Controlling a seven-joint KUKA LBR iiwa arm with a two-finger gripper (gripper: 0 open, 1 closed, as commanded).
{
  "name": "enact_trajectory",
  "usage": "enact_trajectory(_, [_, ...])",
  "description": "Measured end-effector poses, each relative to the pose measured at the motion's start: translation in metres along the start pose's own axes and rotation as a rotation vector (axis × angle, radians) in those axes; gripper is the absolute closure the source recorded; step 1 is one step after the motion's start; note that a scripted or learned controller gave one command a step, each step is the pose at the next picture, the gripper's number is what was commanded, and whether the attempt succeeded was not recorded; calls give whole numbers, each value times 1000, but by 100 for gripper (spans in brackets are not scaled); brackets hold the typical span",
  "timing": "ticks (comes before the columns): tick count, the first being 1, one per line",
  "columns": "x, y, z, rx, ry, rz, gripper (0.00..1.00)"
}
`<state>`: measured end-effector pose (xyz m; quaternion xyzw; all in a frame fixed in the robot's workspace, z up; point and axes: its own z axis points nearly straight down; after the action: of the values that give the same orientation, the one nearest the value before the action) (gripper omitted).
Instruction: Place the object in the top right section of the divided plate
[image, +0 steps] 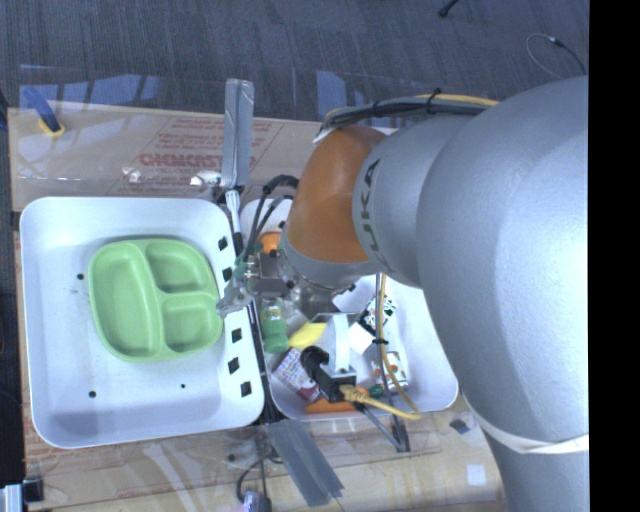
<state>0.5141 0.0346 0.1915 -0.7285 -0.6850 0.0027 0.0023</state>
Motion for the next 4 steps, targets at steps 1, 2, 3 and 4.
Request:
enact_trajectory(1, [1, 0, -8, 5, 0, -6, 100])
enact_trajectory(2, [-86, -33, 2, -1, 0, -116, 100])
enact_trajectory(3, [-32, 20, -10, -2, 1, -110, 100])
enact_trajectory(4, [-97, 28, 1, 0, 1, -164, 100])
